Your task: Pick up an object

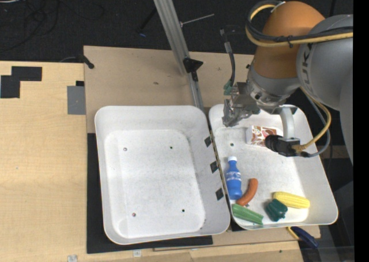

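Observation:
My gripper [230, 118] hangs over the far left part of the right bin [323, 197], its metal fingers pointing down and nothing seen between them. In that bin lie a blue bottle [233, 178], an orange-red sausage [248, 191], a yellow corn cob [292, 199], a dark green block [275, 210], a green pod [247, 214] and a small red-and-white packet [263, 135]. The bottle is a short way nearer the front than the gripper; the packet is just to its right.
The left bin [115, 139] sits beside the right one, joined by black clips [211, 154]. A slanted aluminium rail [173, 33] rises behind the bins. The arm's orange-banded wrist [285, 30] looms over the right bin's back edge.

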Motion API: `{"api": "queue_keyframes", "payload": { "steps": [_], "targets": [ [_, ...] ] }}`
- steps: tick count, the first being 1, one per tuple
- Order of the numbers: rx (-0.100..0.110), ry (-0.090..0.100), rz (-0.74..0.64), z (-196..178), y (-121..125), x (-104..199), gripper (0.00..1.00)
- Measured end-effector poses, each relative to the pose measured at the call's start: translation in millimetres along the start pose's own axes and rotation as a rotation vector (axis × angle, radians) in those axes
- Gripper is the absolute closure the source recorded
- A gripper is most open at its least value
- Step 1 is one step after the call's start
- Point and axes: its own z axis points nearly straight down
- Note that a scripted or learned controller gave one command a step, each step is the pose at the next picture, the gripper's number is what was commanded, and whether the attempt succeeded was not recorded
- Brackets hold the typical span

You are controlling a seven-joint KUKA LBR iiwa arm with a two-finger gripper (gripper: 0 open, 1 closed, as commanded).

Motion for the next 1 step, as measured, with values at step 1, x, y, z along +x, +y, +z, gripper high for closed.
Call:
{"api": "queue_keyframes", "payload": {
  "steps": [1],
  "targets": [
    [-0.001,0.001,-0.003,-5.5,-11.9,57.7,1.00]
  ]
}}
